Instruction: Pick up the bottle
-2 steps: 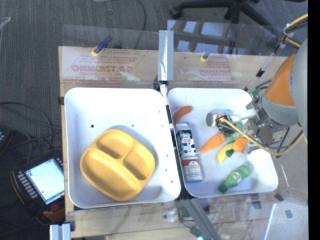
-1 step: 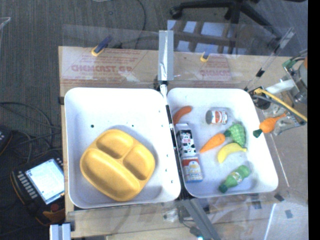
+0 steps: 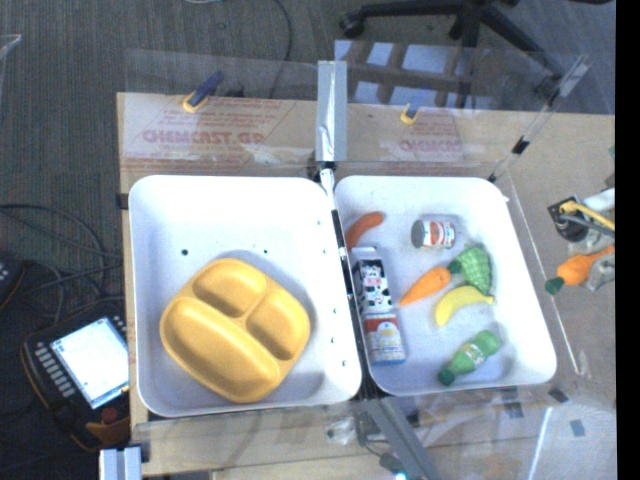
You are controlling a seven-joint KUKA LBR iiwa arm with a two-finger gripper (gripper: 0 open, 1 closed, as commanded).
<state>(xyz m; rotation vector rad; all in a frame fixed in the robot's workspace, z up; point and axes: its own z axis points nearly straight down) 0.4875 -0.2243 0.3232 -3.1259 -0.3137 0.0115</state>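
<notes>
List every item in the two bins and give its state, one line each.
green bottle: lying on its side, near corner of right bin
carton: lying flat along the divider
can: on its side
carrot: lying flat
banana: lying flat
sausage: lying flat
yellow divided plate: right way up in left bin

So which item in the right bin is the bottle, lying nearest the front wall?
The green bottle, lying on its side by the front-right corner; the yellow banana sits just behind it.
</notes>
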